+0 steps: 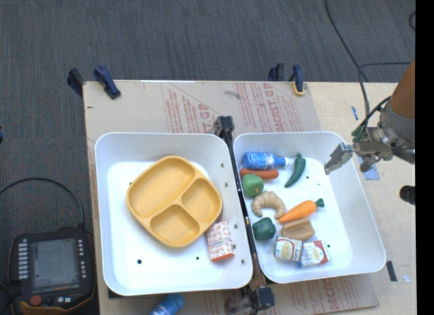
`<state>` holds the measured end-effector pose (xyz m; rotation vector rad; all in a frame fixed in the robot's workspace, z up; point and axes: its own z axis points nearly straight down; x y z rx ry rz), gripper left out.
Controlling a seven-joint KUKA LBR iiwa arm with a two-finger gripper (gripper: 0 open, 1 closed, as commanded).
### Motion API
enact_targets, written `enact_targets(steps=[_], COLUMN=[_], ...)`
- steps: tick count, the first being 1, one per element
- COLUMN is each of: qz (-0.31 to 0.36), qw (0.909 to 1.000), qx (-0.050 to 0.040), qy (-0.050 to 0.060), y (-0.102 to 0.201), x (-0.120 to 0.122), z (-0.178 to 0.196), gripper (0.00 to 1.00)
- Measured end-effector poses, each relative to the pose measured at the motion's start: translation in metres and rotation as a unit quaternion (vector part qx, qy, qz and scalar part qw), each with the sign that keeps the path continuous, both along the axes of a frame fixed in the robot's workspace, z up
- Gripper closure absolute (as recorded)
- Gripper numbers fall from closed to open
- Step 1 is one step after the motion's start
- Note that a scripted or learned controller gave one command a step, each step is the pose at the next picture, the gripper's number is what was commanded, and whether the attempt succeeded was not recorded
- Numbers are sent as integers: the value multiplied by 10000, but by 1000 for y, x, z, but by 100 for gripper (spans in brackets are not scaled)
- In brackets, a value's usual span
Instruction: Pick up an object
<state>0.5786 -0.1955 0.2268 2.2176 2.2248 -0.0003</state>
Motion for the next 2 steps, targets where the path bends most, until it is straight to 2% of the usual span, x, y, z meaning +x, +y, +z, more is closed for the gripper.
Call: enact_targets(steps=[1, 2], qz=[15, 6], qw=[10000, 10000], qx=[45, 7], qy=[32, 0], y=[-13, 69], x=[43, 66], z=[-135, -91], gripper=[0, 0])
